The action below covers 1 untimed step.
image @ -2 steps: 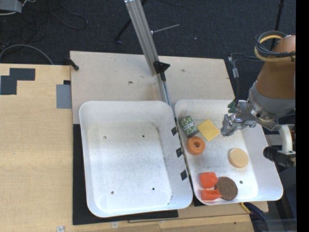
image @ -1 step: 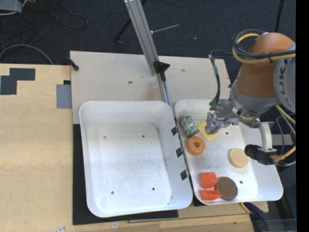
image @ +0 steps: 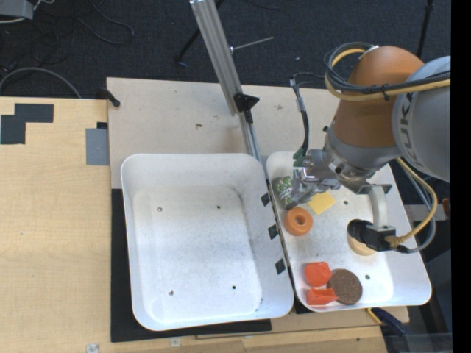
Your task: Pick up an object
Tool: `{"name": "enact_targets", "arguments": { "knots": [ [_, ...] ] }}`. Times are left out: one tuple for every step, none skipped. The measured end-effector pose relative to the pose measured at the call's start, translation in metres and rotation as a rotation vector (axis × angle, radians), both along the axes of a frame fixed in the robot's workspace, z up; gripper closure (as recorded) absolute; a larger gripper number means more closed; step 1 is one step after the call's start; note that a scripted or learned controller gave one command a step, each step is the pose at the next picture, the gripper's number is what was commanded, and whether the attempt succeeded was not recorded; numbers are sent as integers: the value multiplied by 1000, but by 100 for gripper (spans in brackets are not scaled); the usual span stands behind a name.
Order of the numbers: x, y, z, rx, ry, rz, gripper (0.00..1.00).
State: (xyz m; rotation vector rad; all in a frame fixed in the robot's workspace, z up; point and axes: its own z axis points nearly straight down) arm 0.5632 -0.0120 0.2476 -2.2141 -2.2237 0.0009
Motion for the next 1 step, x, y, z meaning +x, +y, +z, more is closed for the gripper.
{"name": "enact_targets", "arguments": {
  "knots": [
    [-2, 51, -18, 0, 4, -1, 100]
  ]
}}
